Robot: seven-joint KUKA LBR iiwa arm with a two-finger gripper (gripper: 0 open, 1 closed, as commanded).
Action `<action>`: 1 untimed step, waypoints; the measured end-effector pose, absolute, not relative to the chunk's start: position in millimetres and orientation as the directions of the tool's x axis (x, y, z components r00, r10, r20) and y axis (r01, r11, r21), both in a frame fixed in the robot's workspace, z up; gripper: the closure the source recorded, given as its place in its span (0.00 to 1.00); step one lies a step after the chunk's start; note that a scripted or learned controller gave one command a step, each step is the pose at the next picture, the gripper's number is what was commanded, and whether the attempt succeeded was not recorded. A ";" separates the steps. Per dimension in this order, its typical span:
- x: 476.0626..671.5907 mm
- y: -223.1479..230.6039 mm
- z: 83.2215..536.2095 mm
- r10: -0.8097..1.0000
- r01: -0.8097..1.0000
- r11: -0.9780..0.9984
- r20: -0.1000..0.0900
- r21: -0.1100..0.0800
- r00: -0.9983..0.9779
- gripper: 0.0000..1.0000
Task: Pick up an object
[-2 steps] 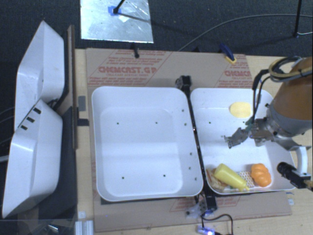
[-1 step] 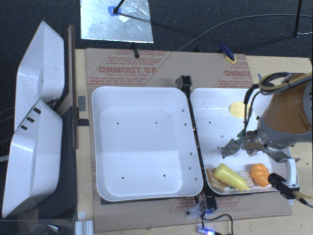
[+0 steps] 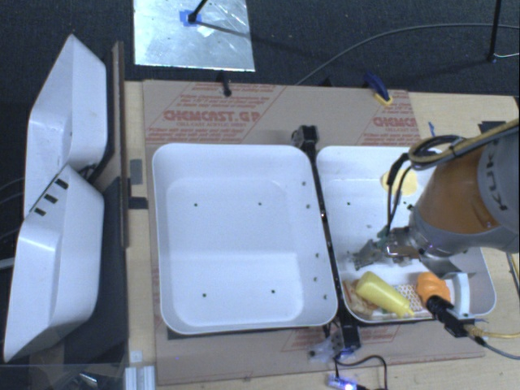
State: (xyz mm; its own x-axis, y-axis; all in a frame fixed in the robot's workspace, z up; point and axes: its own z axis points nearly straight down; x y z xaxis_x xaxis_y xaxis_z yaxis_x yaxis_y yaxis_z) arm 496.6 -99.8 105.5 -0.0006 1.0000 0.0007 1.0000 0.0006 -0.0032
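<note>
1. You have two white bins side by side on the bench: the left bin (image 3: 236,234) and the right bin (image 3: 357,193), which is partly covered by the arm.
2. The arm (image 3: 459,197) reaches in from three o'clock, its orange band above the wrist over the right bin.
3. The gripper (image 3: 370,254) sits low over the right bin, pointing toward nine o'clock. You cannot tell how far it is open, or whether it has hold of anything.
4. At six o'clock from the gripper, a yellow object (image 3: 383,292) lies near the bin's front wall.
5. Just beside it, at three o'clock, sits an orange object (image 3: 431,285).
</note>
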 end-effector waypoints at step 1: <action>496.3 -99.7 83.2 1.000 1.000 0.000 0.000 -0.001 0.000 0.00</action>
State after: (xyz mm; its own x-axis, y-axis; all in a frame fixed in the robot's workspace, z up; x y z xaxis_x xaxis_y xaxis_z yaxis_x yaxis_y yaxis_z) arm 496.3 -99.7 83.2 0.0000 1.0000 0.0003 1.0000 0.0000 -0.0011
